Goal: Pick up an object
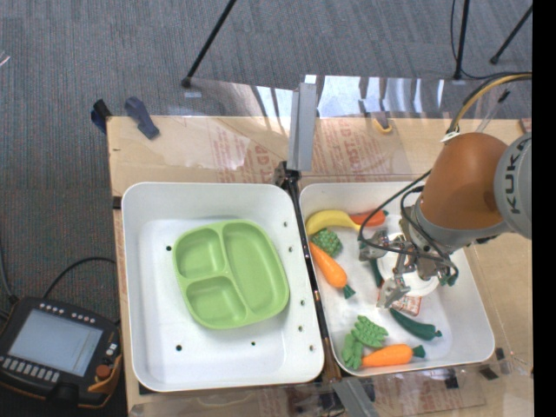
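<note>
The end effector (401, 292) is lowered into the right bin (469, 337); whether it is released or clenched cannot be told. A dark green cucumber (415, 324) is seen just below it, an orange carrot (331, 269) to its left, and a banana (328, 221) beyond. A green divided plate (230, 273) is held by the left bin (148, 233).
</note>
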